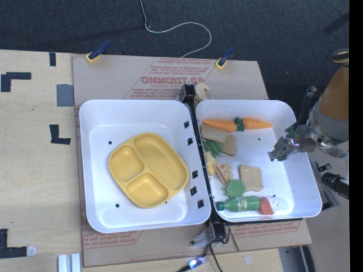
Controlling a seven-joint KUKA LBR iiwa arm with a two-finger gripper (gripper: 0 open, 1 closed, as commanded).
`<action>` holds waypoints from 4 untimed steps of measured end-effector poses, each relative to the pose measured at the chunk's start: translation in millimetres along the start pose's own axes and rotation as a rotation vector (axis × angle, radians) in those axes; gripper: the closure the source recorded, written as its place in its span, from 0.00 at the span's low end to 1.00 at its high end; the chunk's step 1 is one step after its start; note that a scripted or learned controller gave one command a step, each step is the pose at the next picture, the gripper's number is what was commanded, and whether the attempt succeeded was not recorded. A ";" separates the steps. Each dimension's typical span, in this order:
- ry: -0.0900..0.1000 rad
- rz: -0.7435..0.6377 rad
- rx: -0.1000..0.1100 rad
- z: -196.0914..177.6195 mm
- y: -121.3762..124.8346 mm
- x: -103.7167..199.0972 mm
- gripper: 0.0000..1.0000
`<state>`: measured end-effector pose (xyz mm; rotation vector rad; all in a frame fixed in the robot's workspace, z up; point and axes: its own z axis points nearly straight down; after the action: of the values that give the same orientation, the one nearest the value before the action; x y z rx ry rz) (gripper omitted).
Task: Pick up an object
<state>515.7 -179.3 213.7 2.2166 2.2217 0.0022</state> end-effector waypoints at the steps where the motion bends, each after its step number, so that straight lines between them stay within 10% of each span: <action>1: 0.001 0.001 0.003 -11.1 0.4 0.6 1.00; 4: 0.002 -0.004 0.005 -14.9 11.2 145.5 1.00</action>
<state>526.6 -33.8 228.5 2.2161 2.2300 -0.0010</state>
